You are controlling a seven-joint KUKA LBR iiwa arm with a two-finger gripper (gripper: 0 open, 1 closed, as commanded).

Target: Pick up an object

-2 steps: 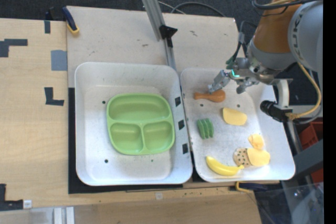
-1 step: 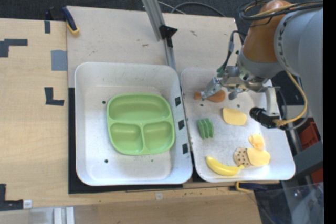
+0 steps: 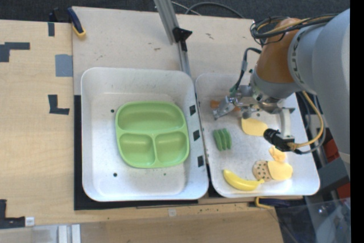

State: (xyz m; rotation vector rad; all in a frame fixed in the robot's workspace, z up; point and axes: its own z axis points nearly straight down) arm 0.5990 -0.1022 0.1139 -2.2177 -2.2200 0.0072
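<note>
My gripper (image 3: 225,108) hangs low over the upper left part of the right bin (image 3: 307,182), with the arm reaching in from the right. A small orange piece (image 3: 214,103) shows just at its left tip; whether it is touched is unclear. Below the gripper lies a green ribbed piece (image 3: 222,139). A flat yellow piece (image 3: 253,126) lies right under the wrist. Near the bin's front edge are a yellow banana (image 3: 240,181), a spotted cookie (image 3: 260,169) and a yellow duck (image 3: 280,167).
The left bin (image 3: 96,179) holds a green divided plate (image 3: 152,134). A metal pole (image 3: 165,3) slants down to the ridge between the bins. A black cable with a plug (image 3: 273,137) hangs from the wrist over the right bin.
</note>
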